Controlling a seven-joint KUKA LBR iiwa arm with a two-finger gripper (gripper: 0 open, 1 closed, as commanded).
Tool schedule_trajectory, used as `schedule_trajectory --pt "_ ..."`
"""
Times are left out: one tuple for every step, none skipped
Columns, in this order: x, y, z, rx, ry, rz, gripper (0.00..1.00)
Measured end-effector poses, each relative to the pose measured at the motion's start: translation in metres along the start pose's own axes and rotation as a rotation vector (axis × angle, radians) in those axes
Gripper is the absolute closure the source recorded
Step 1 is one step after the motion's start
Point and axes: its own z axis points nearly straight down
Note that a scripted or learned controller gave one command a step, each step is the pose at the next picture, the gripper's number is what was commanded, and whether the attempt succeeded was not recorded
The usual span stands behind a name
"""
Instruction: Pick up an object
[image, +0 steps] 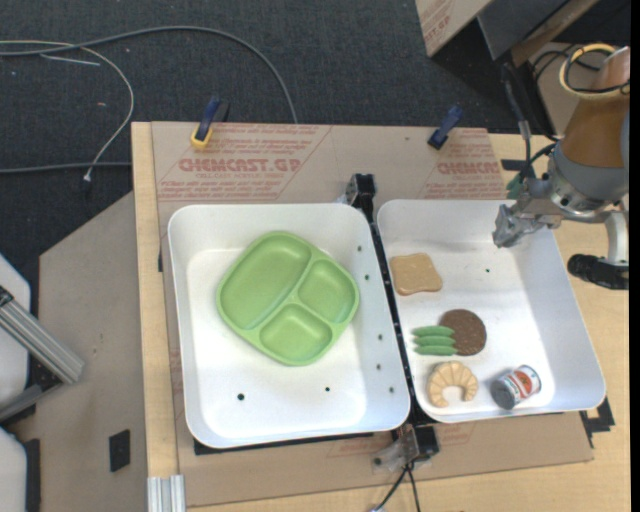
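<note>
The bench (100, 330) carries two shallow white bins side by side on a sheet of printed cardboard (300, 160), which is held at its far edge by two blue clamps (208, 120). The left bin (200, 400) holds a green divided plate (288, 297), lying flat near the bin's middle with its three compartments facing up. The right bin (560, 310) holds five small items, all grouped toward the near-left part: a slice of toast (415, 273) close to the left wall; a brown round patty (465, 331) nearer the camera; a bunch of green beans (434, 340) touching the patty's left side; a croissant (453, 382) just in front of the beans; and a small can (514, 386) lying on its side (red label, grey end) to the right of the croissant, apart from it. The arm (595, 140) enters from the right, and its pincer (510, 228) hangs over the far right part of the right bin, well apart from every item. Nothing sits in the pincer; whether it is spread or pressed together cannot be told from this view.
</note>
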Motion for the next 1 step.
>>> schedule_trajectory --pt "-0.0061 -0.0025 -0.0474 0.000 0.000 0.001 1.00"
